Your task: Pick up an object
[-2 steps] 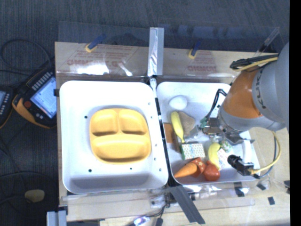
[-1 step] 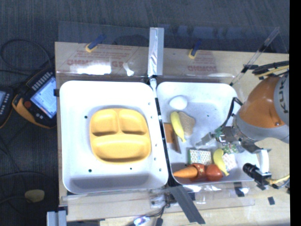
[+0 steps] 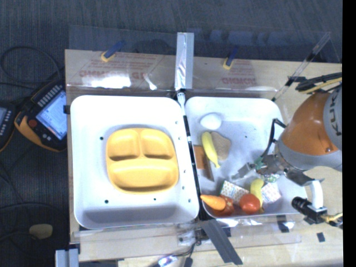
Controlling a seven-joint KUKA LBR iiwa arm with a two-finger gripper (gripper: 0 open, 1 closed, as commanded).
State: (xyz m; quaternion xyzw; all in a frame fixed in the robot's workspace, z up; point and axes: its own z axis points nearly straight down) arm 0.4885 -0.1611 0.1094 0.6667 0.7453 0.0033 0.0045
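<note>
We see our arm (image 3: 311, 132) come in from the right side. It is grey, with a big round orange band above the wrist. The arm bends down and to the left. At its end is our gripper (image 3: 257, 170), low down and pointing left. It is small and dark, with shiny bits. We cannot tell from here how it is set. A black and white part sticks out below the arm.

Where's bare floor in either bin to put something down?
Left bin: the strip around the yellow tray. Right bin: the back right, past the white egg and banana. The front is crowded: carrot, tomato and the claw.
</note>
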